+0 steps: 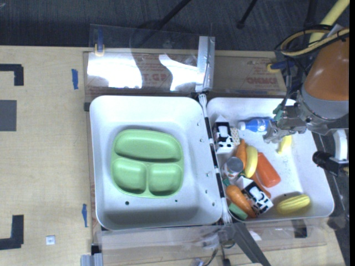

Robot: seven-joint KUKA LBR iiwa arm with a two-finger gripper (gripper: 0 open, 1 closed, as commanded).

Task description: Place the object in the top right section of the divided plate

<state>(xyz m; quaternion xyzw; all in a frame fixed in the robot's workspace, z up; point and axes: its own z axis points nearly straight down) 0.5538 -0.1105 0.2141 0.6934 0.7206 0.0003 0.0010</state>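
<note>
The green divided plate [147,160] lies in the left bin [105,204], with one long section at the far side and two smaller ones at the near side; all its sections are bare. My gripper [280,131] hangs over the far right part of the right bin [316,165]. A small yellow piece [284,143] shows just under the gripper; whether it is gripped or lying on the bin floor is not visible. A blue and white bottle [255,126] lies just left of the gripper.
The right bin also holds a black and white toy [223,137], a yellow banana [250,160], an orange piece [267,170], a grey can [233,165], a carrot [238,197] and a yellow fruit [293,203]. A clear panel [144,65] stands behind the left bin.
</note>
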